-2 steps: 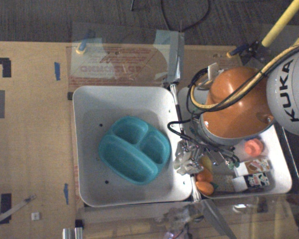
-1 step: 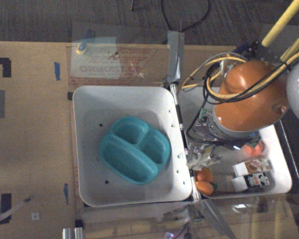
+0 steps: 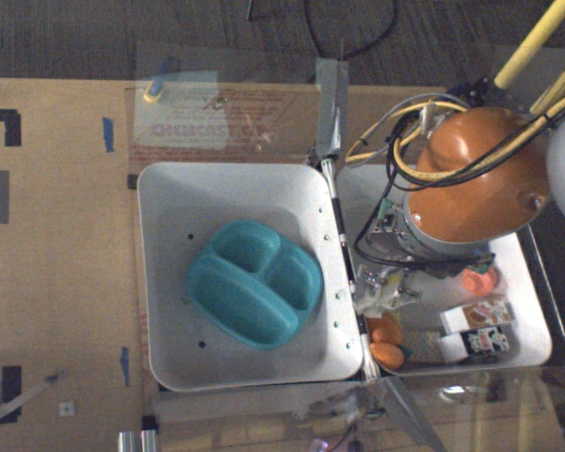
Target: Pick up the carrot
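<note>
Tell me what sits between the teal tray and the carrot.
In the camera view, the bins' meeting walls separate the tray from the carrot.

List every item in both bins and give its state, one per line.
teal divided plate: flat in the left bin, compartments bare.
carrot: lying in the right bin's near-left corner, not gripped.
small carton: lying on its side, right bin.
gripper: low, just above the carrot.

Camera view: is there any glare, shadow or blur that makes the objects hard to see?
In the camera view, glare shines on the arm's orange band; the arm shades the right bin beneath it, where the small orange items look soft and blurred; the teal divided plate in the left bin is evenly lit and clear.
</note>
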Action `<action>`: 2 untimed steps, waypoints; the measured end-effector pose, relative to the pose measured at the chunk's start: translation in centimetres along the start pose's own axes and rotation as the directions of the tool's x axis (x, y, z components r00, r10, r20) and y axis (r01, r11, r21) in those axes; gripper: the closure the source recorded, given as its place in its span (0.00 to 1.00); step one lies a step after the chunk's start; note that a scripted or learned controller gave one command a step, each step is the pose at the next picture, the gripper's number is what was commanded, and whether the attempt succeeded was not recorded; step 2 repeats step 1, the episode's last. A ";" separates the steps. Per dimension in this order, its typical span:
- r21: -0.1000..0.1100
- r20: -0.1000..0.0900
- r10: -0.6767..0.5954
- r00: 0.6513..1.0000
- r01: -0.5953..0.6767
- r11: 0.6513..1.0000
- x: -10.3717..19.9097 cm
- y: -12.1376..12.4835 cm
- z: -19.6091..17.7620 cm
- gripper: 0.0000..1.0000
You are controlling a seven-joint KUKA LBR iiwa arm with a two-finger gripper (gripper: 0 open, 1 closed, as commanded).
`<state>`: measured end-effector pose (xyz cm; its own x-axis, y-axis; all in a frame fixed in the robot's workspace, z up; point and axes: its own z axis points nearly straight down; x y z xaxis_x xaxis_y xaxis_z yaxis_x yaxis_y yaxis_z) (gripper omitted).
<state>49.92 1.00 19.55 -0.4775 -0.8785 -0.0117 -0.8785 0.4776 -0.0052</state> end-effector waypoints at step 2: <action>-0.006 -0.003 -0.417 0.909 0.417 0.909 -4.1 4.4 -0.9 1.00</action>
